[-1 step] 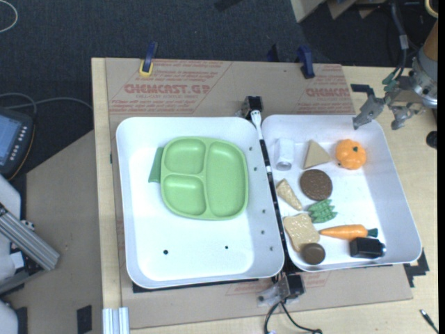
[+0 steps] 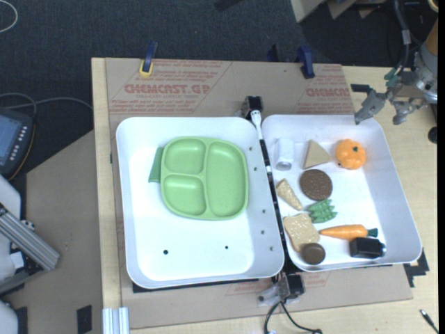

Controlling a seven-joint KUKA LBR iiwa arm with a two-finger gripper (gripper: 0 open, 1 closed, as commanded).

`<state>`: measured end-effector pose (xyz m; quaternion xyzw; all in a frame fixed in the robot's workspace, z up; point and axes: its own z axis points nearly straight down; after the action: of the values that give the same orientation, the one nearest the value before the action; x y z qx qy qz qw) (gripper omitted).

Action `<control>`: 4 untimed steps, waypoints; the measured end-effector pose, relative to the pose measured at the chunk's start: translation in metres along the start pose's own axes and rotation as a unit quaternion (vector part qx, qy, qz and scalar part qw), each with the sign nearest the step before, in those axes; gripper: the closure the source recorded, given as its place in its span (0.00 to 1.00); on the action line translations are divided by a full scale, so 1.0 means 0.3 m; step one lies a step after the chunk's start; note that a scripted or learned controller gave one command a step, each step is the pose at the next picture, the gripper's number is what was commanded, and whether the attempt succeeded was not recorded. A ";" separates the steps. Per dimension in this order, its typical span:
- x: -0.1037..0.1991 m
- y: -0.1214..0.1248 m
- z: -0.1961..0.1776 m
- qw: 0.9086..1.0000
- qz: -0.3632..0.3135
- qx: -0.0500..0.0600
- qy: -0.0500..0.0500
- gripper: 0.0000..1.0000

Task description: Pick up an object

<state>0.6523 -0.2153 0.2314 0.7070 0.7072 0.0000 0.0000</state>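
Over in the right bin [image 2: 400, 193] lie the candidates for picking: a small orange pumpkin [image 2: 350, 154] near the far corner, a tan wedge [image 2: 316, 155] just beside it, a white cylinder [image 2: 284, 154], a dark brown round cookie [image 2: 316, 184], a pale bread-like piece [image 2: 288, 194], a green leafy sprig [image 2: 321, 210], a slice of toast [image 2: 301, 230] touching a smaller brown disc [image 2: 312, 254], a carrot [image 2: 343, 232] and a black block [image 2: 366, 248] at the near edge. None of these is yet lifted. The claw [image 2: 384, 110] hovers past the bin's far right corner, above the counter [image 2: 208, 82] rather than over the toys, its two fingers spread apart with nothing between them; the pumpkin is the nearest item. The left bin [image 2: 139, 207] carries a green divided plate [image 2: 205, 177]. My guess is that the main risks are these: the pumpkin sits close to the bin wall, so a descending finger could strike the rim; its round body could squirt out of a pinch; and among the crowded pieces toward the middle, the fingers might land on two things at once and close on neither.
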 end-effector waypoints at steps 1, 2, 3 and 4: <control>0.009 -0.013 0.143 1.000 0.000 0.002 0.001 0.00; 0.018 -0.008 0.354 1.000 -0.001 0.003 0.001 0.00; 0.018 -0.003 0.487 1.000 0.000 -0.001 0.000 0.00; 0.019 -0.003 0.450 1.000 -0.001 -0.001 -0.001 1.00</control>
<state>0.6513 -0.2095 0.0964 0.7062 0.7080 0.0003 0.0014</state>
